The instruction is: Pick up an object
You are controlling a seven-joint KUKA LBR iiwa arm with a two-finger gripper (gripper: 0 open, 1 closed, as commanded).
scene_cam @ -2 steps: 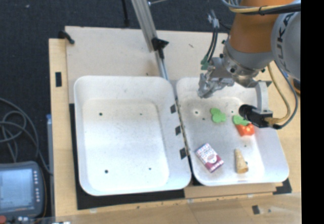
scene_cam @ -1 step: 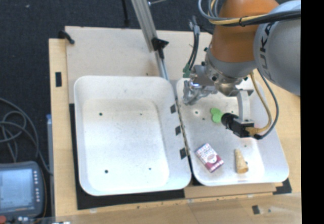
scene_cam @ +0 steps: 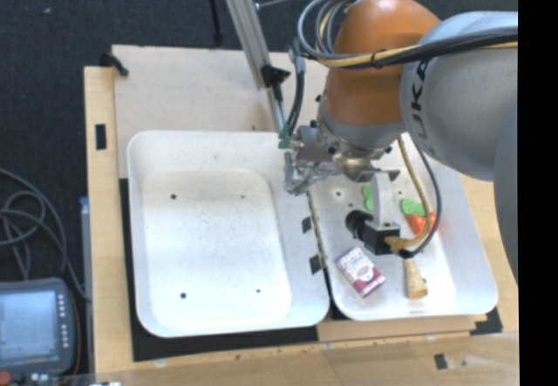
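box [scene_cam: 360,272], pink, lay in the right bin [scene_cam: 462,275], apart from the tool [scene_cam: 301,168], nearer the camera and to its right. a cork [scene_cam: 415,280] lay beside the box, farther right. a green piece [scene_cam: 408,205] and an orange piece [scene_cam: 419,221] lay right of the tool. whether the tool was clenched could not be told.

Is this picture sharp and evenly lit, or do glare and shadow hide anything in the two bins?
Camera view: soft, even light, with no hard glare on the left bin or the right bin; a mild highlight on the orange band above the wrist; the whole picture is slightly soft, so the print on the pink box cannot be read.
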